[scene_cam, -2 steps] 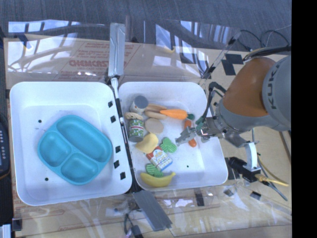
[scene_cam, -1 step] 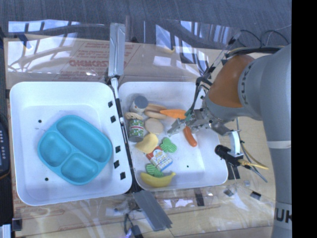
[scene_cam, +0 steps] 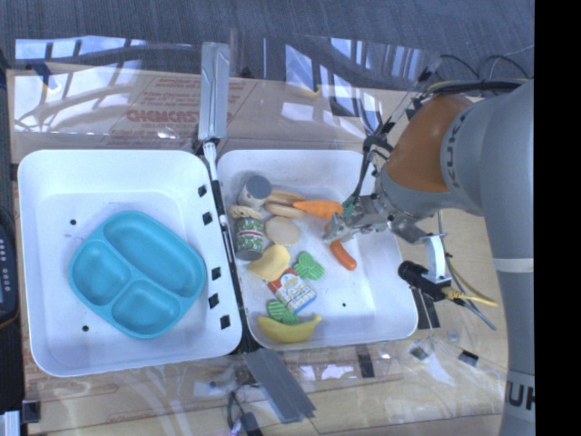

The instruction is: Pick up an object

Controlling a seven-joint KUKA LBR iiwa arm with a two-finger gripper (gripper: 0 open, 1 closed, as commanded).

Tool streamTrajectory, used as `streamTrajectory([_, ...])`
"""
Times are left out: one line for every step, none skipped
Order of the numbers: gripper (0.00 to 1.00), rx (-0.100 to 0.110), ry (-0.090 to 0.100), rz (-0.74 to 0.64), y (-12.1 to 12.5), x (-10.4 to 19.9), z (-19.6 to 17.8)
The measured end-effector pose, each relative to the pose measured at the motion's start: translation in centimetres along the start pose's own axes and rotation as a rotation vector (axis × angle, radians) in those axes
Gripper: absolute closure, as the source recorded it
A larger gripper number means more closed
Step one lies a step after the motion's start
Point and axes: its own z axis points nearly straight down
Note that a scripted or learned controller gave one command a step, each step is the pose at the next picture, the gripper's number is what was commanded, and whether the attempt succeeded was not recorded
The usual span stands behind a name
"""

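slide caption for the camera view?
KUKA arm's gripper low in the toy-filled right bin near an orange carrot; blue divided plate in left bin.

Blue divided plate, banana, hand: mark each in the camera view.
blue divided plate (scene_cam: 136,271): camera view, on the ridge between its compartments.
banana (scene_cam: 289,330): camera view, middle of its curved body.
hand (scene_cam: 349,228): camera view, at the fingertips above the right bin.
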Motion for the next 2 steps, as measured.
streamTrajectory([1.00, -0.004, 0.001, -0.072, -5.4, 0.4, -1.1])
streamTrajectory([1.00, -0.012, -0.002, 0.005, 7.9, 0.7, -12.0])
